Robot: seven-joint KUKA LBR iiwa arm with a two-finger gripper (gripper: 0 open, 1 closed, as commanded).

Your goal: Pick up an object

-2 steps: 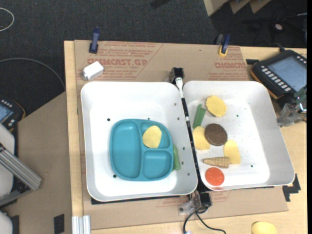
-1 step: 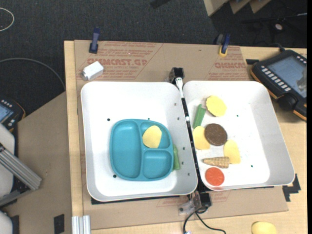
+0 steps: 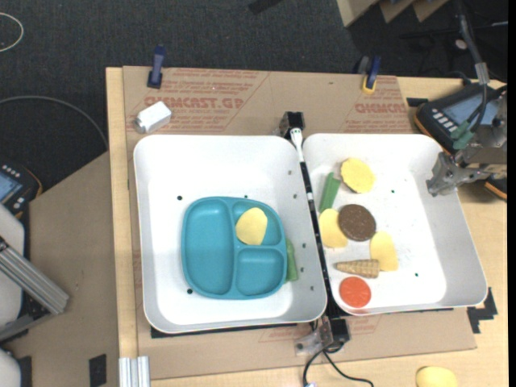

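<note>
The gripper (image 3: 442,180) hovered at the right bin's (image 3: 427,293) right rim, apparently holding nothing; its opening was too blurred to judge. The nearest toy food, a yellow piece (image 3: 384,252), lay well apart leftward, so it should centre overhead before descending.

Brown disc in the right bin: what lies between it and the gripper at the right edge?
In the camera view, bare white bin floor lies between the brown disc and the gripper.
</note>
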